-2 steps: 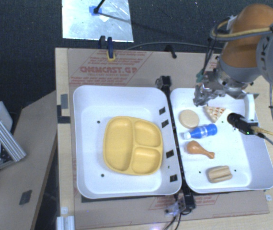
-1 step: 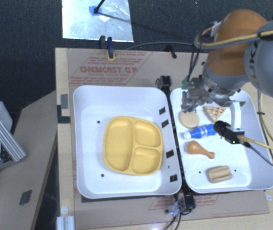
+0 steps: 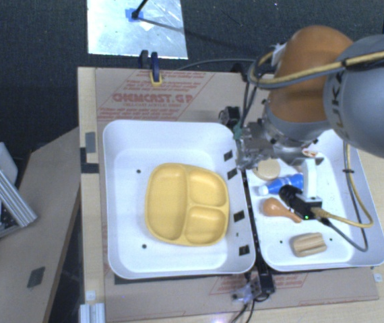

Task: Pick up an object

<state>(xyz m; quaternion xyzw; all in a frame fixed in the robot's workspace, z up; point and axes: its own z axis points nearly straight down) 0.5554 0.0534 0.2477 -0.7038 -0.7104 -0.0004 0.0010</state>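
A small round tan disc (image 3: 267, 170) lies near the left wall of the right-hand shallow white bin (image 3: 367, 244), just below the two-finger gripper (image 3: 254, 148), which hangs over the bin's upper-left corner beside the divider. From the gripper, the disc sits slightly down the frame and a touch to the right, so the nearest candidate for a pick calls for little travel. Whether the gripper is parted or closed cannot be told; the wrist and cabling hide it. Touching the disc's lower right edge is a blue-and-white tube (image 3: 283, 183), its long axis running left to right. Below that lie a brown wooden spoon-shaped piece (image 3: 277, 208) and, nearer the front, a tan wooden block (image 3: 308, 244). The left-hand white bin (image 3: 121, 180) holds a yellow divided plastic plate (image 3: 186, 202), well apart from the gripper.
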